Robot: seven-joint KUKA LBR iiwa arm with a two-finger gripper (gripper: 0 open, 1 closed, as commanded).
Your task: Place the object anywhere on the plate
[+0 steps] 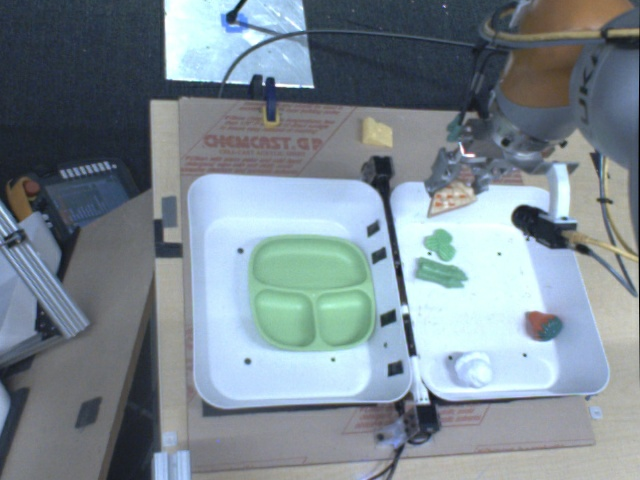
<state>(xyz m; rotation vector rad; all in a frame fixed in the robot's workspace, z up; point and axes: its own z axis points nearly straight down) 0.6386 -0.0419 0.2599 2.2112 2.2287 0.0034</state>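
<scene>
Your green plate (310, 293) lies flat in the middle of the left bin (215, 218), with three compartments, one long above two smaller. Your pizza slice (452, 197), orange and tan, sits tilted between the pincer's (458, 181) fingers over the right bin's (580, 298) far edge.

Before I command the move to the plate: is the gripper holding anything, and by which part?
It seems so: the gripper holds the pizza slice by its upper edge, the slice hanging over the right bin's back edge.

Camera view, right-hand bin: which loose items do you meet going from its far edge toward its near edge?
Pizza slice toy at the gripper → green broccoli piece → green bean piece → red strawberry toy → white bottle.
</scene>
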